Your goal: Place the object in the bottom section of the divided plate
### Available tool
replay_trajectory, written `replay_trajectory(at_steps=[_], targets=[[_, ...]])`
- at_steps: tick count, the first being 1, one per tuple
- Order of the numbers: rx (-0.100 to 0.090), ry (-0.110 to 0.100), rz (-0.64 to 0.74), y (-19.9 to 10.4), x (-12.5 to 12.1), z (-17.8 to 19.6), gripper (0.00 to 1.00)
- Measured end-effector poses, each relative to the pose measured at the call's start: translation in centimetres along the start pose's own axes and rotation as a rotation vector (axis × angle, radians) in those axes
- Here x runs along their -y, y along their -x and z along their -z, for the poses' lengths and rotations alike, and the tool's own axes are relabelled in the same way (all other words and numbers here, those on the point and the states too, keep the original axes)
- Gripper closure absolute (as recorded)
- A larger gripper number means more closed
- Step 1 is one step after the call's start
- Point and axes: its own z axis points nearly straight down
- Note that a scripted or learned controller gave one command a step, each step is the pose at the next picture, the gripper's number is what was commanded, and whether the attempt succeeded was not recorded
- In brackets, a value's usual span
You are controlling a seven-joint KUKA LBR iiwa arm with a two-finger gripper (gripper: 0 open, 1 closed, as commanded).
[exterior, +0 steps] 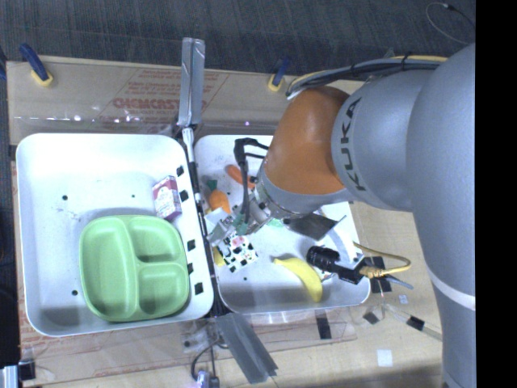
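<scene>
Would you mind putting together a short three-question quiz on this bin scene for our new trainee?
1. True or false: the green divided plate lies in the left bin.
2. Which fruit lies near the front of the right bin? A) apple B) banana C) grape
3. Fill in: the small packet lies just behind the ____.

Key: 1. True. 2. B, the banana. 3. Plate.

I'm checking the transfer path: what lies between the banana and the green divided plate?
In the camera view, between the banana and the green divided plate lie a black-and-white checkered object and the two bins' adjoining walls.
</scene>
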Motion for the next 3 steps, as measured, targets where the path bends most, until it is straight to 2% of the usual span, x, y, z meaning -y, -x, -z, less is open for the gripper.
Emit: replay_trajectory(at_steps=[1,2,3], targets=[[-0.003,-0.003,0.166,-9.7,-2.6,0.9,1.0],[-0.001,-0.002,0.349,-14.7,-8.5,3.9,1.0],[-0.001,-0.002,0.349,-14.7,-8.5,3.9,0.0]])
